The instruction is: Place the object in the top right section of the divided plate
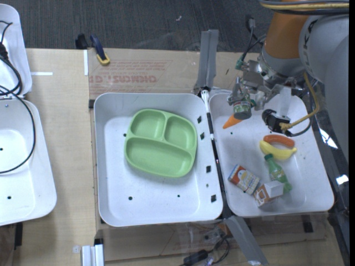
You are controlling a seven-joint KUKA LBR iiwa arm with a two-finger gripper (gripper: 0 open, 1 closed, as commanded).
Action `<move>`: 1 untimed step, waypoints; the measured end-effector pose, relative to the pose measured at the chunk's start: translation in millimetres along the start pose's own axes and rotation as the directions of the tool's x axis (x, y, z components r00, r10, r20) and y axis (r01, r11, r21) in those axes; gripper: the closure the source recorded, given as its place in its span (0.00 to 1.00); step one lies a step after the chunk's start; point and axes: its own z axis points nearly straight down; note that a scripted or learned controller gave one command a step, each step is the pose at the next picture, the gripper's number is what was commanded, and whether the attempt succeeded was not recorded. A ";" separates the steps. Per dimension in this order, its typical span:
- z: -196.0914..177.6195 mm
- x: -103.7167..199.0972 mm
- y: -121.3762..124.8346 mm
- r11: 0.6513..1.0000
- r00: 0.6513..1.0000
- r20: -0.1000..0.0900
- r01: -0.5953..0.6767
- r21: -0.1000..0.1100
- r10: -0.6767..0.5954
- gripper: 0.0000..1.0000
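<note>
Green divided plate in left bin; pincer above carrot, right bin.

Divided plate in left bin; carrot in right bin.

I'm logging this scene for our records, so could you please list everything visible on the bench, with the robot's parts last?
divided plate: one, light green, three sections, in the left bin
carrot: one, orange, upper left of the right bin, just below the claw
banana: one, yellow with an orange piece along its top, middle of the right bin
bottle: one, green, lying below the banana
carton: one, white and orange, lower part of the right bin
small box: one, white and red, beside the carton
bins: two, white, side by side
arm: one, grey with orange band, reaching from the right
claw: one, dark, above the carrot
</note>
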 end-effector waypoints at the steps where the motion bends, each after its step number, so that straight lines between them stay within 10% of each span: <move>1: -0.3 -0.2 0.1 1.000 1.000 0.000 -0.001 -0.001 0.001 0.00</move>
